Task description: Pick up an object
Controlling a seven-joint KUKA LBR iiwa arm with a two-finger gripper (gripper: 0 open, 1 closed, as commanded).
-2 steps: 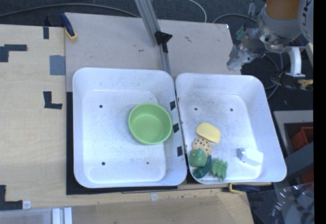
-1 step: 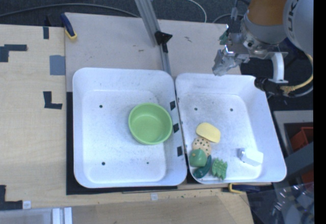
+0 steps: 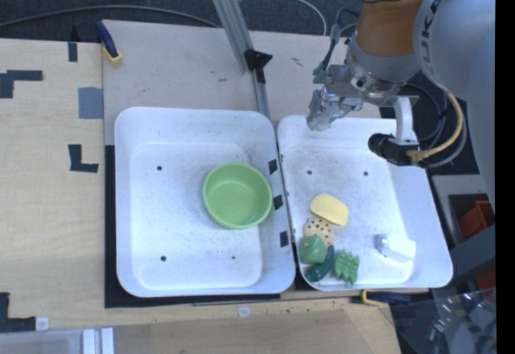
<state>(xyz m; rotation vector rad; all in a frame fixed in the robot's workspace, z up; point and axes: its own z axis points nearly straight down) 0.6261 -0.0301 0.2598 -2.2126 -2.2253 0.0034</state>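
My gripper [image 3: 320, 119] hangs over the far left corner of the right bin [image 3: 418, 207], with nothing seen between its fingers. Well below it, near that bin's front, lie a yellow oval piece [image 3: 329, 209], a tan spotted piece [image 3: 318, 228], a green round toy [image 3: 313, 249], a dark teal piece [image 3: 320, 270] and a green leafy toy [image 3: 347, 265], all crowded together. A small white block [image 3: 394, 247] rests apart at the bin's right front. A green bowl [image 3: 236, 195] sits upright in the left bin [image 3: 145, 183].
A slanted metal pole [image 3: 233, 14] with a black clamp [image 3: 257, 60] stands behind the bins. A blue and yellow clip [image 3: 109, 43] lies at the bench's far left. Black cables [image 3: 402, 151] hang near the arm on the right.
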